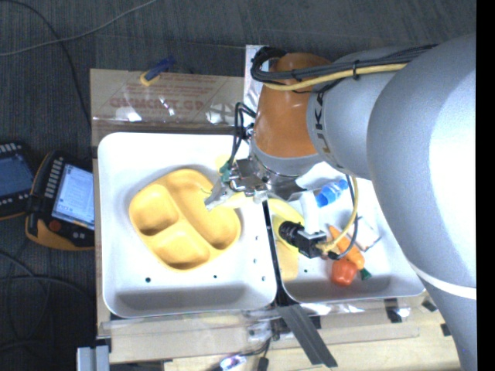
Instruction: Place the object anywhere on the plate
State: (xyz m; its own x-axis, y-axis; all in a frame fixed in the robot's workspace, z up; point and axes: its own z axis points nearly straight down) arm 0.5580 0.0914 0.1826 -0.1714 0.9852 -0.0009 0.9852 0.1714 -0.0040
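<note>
Camera view: gripper [219,190] sits low over the yellow plate [182,221] in the left bin [116,230], at the plate's upper right rim, with a small green-tinged object [225,171] near its tip; whether that piece is actually clamped cannot be told, nor the gripper's state. If that is the object, it looks small, light and probably rigid plastic (a judgement from size alone), best pinched across its narrow middle. Orange carrot toy [348,267] and blue-capped bottle [330,193] lie in the right bin [387,284].
</note>
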